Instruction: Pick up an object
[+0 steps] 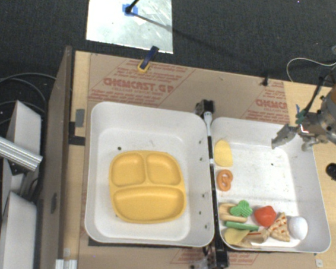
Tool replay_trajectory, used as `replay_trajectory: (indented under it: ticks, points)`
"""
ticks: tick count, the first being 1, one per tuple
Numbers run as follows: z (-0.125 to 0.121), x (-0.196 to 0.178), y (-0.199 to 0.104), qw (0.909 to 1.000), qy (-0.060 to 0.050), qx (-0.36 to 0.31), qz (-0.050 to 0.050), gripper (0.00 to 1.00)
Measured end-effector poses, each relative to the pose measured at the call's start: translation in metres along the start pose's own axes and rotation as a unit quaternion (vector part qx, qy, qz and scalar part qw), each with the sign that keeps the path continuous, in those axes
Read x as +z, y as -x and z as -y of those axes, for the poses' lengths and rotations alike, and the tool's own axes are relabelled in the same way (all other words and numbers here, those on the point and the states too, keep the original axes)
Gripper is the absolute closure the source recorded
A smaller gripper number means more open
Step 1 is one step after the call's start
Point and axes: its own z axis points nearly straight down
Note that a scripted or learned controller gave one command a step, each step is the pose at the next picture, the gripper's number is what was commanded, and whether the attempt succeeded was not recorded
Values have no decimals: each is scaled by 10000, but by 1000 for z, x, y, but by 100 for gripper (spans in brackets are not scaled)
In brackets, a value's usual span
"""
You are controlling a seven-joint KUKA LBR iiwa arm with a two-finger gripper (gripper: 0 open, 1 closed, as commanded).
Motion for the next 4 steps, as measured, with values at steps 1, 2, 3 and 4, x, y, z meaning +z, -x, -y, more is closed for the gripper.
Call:
replay_trajectory:
  ticks: [1, 2, 3, 4]
  points:
    - [-49, 128, -44, 10000, -14, -31, -13, 0]
    - [-8, 121, 34, 10000, -9, 39, 10, 0]
    - [74, 122, 12, 10000, -40, 23, -16, 0]
    - [-23, 120, 26, 10000, 50, -20, 16, 0]
